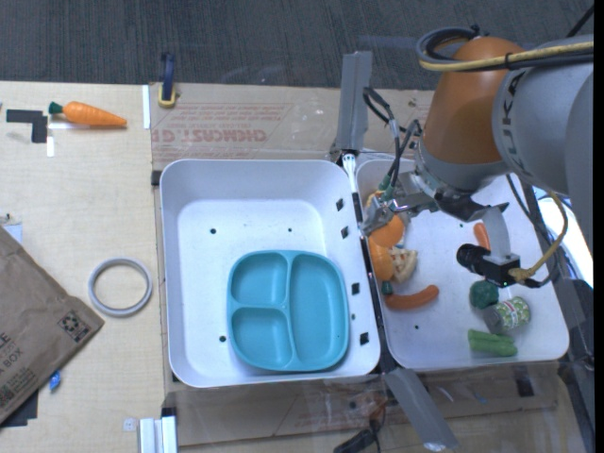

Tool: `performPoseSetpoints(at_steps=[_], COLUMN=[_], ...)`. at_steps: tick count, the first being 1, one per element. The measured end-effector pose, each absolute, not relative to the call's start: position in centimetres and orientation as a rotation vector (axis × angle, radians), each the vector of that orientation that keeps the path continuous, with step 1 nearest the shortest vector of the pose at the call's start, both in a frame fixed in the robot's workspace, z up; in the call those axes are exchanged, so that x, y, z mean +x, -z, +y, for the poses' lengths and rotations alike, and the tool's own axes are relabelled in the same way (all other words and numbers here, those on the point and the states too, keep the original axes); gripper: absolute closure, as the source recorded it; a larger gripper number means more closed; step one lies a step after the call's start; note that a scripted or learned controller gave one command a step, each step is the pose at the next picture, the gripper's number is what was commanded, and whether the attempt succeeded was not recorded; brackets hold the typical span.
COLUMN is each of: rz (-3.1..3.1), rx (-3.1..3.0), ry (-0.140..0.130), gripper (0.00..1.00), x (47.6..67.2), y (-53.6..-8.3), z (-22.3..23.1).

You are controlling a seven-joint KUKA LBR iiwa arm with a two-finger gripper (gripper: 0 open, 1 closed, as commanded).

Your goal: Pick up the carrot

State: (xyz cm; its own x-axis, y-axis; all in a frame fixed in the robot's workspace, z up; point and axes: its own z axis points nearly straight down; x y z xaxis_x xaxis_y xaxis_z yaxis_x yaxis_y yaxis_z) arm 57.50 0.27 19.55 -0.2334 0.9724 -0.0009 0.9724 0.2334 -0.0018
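Observation:
A carrot (90,114) with a green top lies on the wooden bench at the far left, outside both bins. My gripper (380,211) hangs low over the left side of the right bin (543,343), close to the wall between the bins. Right beneath it sits a round orange thing (387,237), partly covered by the gripper. A small orange-red piece (482,234) peeks out by the wrist, mostly hidden.
In the right bin lie a pale wedge (404,264), an orange-red sausage shape (413,297), a dark green lump (483,293), a small can (512,313) and a green pod (491,343). The left bin (189,206) holds a teal divided plate (288,310). A tape ring (120,285) lies on the bench.

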Motion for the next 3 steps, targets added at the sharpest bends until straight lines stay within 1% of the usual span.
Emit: performPoseSetpoints(at_steps=[1,2,3], rz=[-2.498,-2.483,-2.052], rx=[-1.904,-1.925,-2.381], ry=[-0.003,-0.005,-0.005], gripper=[1.0,1.0,1.0], x=[52.5,55.2,49.3], y=[-26.1,-25.9,-38.2], z=[8.5,9.0,10.4])
